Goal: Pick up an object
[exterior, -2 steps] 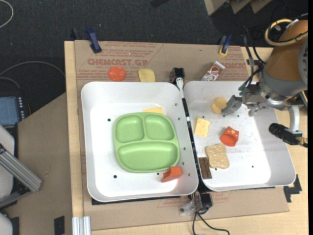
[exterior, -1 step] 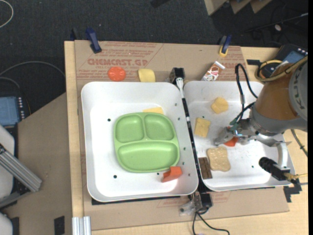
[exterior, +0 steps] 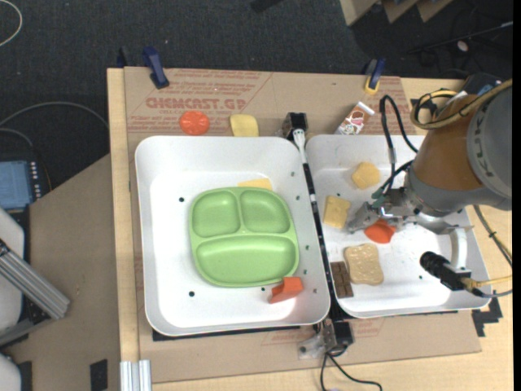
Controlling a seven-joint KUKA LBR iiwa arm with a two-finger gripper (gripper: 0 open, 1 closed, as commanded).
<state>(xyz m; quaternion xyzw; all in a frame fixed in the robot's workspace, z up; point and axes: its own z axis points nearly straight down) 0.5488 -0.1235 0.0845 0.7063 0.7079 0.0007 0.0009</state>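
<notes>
An orange wedge [exterior: 286, 289] lies at the near edge of the left bin [exterior: 163, 169], just beside a green divided plate [exterior: 242, 236]; a pale yellow piece [exterior: 256, 184] peeks from behind the plate. In the right bin [exterior: 391, 298], the fingers [exterior: 370, 217] hang low, and how far apart they stand cannot be told. A red-orange piece [exterior: 379, 234] lies right beneath them, touching or nearly so. Around it lie a toast slice [exterior: 363, 264], a cheese wedge [exterior: 335, 212], a yellow chunk [exterior: 365, 174] and a brown bar [exterior: 341, 278].

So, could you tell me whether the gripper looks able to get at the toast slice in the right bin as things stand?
Probably yes. The toast slice lies flat and uncovered in the right bin, just below the gripper, with only the small red piece beside its path.
</notes>
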